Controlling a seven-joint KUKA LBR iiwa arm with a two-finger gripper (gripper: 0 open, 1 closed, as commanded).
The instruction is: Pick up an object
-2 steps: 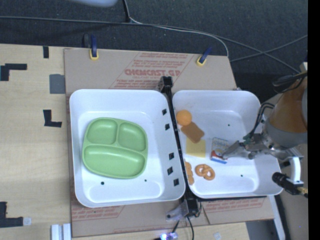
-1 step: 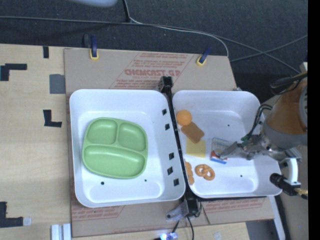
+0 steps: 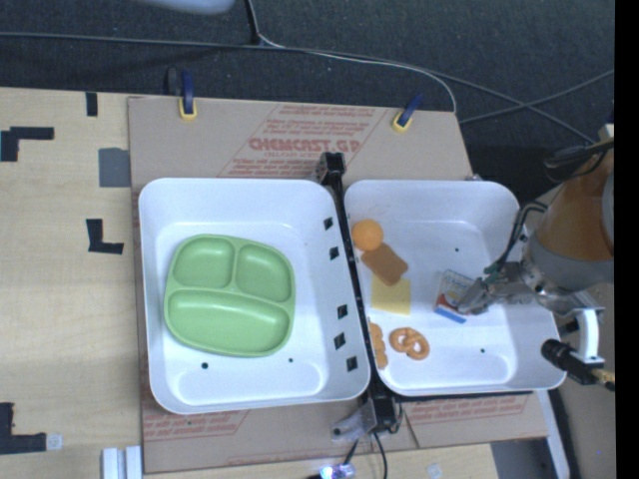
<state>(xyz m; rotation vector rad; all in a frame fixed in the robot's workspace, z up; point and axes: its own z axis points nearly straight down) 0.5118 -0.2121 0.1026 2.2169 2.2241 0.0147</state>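
Green divided plate (image 3: 230, 295) lying in the left bin (image 3: 160, 218), right bin (image 3: 479, 203) holding an orange ball (image 3: 367, 235), brown block (image 3: 384, 263), yellow block (image 3: 390, 295), pretzel (image 3: 408, 343), gripper (image 3: 461, 300) low over a small blue-edged item (image 3: 449, 312), jaw state cannot be told

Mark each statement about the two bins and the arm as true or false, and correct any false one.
1. The green divided plate lies in the left bin. True.
2. The orange ball sits on the green plate. False: it lies in the right bin.
3. The gripper is over the right bin. True.
4. The pretzel lies in the left bin. False: it is in the right bin, near its front wall.
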